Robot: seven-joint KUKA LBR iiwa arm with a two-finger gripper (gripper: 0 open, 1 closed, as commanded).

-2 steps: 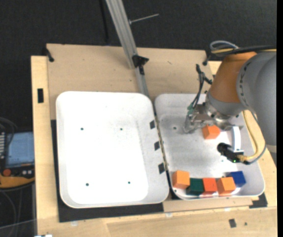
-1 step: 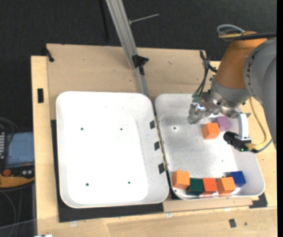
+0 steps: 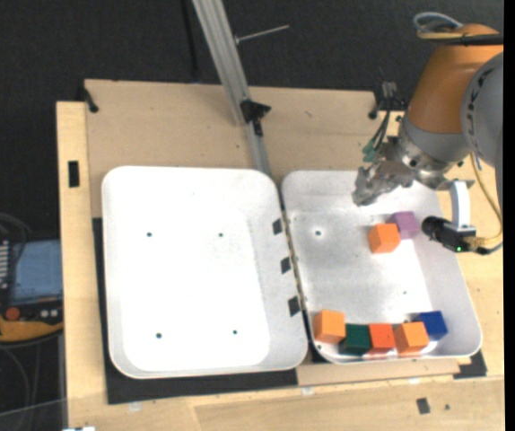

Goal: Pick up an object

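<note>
Orange block (image 3: 384,238) lies just below-right of claw (image 3: 366,192).

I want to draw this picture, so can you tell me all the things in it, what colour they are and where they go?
Bins: 2, white, side by side on the bench; left bin, right bin.
Orange blocks: 4; one mid right bin, three along its near edge.
Purple block: 1, beside the middle orange one.
Green block: 1, near edge.
Blue block: 1, near-right corner.
Metal pole: 1, grey, slanting behind the bins.
Bench: 1, tan.
Arm: 1, orange and grey, upper right.
Gripper: 1, grey, above the right bin's far part.
</note>
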